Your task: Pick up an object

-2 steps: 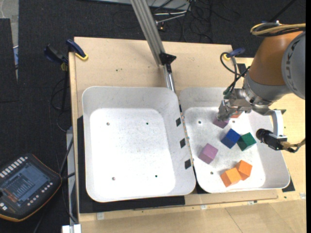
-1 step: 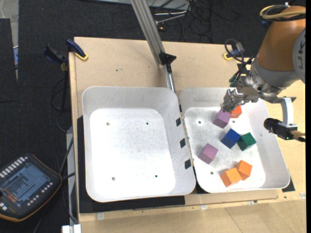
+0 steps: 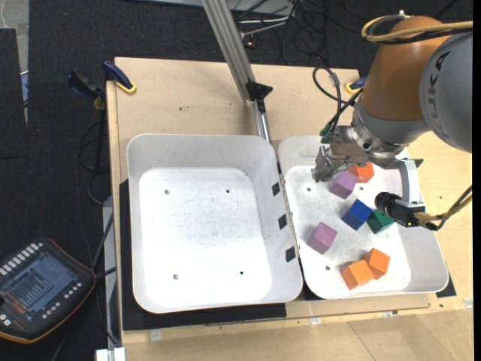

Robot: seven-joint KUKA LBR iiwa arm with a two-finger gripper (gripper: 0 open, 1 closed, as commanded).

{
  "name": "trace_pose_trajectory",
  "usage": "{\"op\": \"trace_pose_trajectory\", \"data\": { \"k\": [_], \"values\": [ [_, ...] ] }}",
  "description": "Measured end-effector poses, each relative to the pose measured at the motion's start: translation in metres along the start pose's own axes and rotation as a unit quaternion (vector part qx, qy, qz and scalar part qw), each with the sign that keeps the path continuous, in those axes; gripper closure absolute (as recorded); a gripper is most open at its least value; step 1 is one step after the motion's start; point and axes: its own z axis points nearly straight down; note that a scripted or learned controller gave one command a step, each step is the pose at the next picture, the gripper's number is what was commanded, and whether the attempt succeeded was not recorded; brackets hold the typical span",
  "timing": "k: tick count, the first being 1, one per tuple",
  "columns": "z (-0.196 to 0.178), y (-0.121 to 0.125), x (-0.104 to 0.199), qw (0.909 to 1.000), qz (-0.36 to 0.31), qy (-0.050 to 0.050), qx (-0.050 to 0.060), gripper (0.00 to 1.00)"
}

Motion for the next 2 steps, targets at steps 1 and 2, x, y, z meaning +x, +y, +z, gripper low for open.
{"op": "trace_pose_trajectory", "data": {
  "k": [1,2],
  "values": [
    [0.013,-0.023,0.051,1.0,0.0,0.0,0.001,1.0],
    [0.02,-0.033,0.109,1.0,0.0,0.0,0.0,1.0]
  ]
}}
